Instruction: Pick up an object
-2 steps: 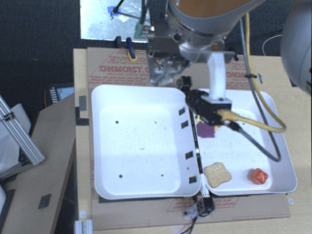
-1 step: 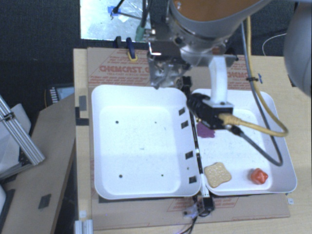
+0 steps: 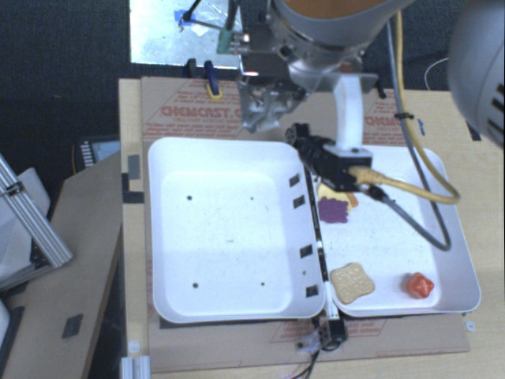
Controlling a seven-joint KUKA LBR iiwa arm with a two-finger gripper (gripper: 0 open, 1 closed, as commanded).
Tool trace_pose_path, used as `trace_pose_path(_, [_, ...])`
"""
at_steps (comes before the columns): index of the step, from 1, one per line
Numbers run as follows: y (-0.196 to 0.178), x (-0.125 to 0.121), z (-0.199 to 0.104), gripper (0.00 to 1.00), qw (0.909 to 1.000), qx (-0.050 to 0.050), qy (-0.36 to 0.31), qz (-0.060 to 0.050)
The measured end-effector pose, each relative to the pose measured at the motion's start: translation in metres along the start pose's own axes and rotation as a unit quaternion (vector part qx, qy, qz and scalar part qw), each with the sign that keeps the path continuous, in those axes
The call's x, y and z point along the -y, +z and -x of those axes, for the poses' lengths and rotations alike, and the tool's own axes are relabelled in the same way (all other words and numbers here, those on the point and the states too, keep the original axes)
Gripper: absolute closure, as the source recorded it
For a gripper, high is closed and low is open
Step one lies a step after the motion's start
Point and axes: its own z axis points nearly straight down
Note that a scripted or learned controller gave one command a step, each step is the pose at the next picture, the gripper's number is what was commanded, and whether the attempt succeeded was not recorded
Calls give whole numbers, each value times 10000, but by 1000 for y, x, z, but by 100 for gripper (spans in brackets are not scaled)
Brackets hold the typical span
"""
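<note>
**Fig.** The arm's grey metal two-finger gripper (image 3: 264, 110) is hanging just left of the far end of the black-clipped seam (image 3: 317, 235), where the shallow white plastic left bin (image 3: 221, 227) and the matching right bin (image 3: 410, 227) are meeting. It is sitting beyond the bins' far rims, over the printed brown cardboard sheet (image 3: 189, 109). Glare and blur are merging its metal parts, so its opening cannot be told; no obj. is visibly sitting in its grasp.

All candidate objs. are lying right of the seam:
- The small lumpy purple piece (image 3: 333, 210) is lying just right of the seam, approx. midway along it, w/ a yellow-orange scrap (image 3: 349, 200) touching its far side.
- The tan square cracker-like piece (image 3: 351, 283) is lying close to the seam at its near end.
- The red-orange rounded lump (image 3: 419, 285) is lying well right of the seam, also at the near end.

Key relation: the purple piece is probably the closest pick. From the gripper it is lying toward the seam's near end and across to the seam's right. Its long axis is seemingly running across the seam, though it is too small to be sure.
</note>
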Motion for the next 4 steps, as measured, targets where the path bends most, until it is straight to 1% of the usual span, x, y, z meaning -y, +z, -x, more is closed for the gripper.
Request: trace_pose_path(4, [-45, 0, -1, 100, 10000, -33, -30, 41])
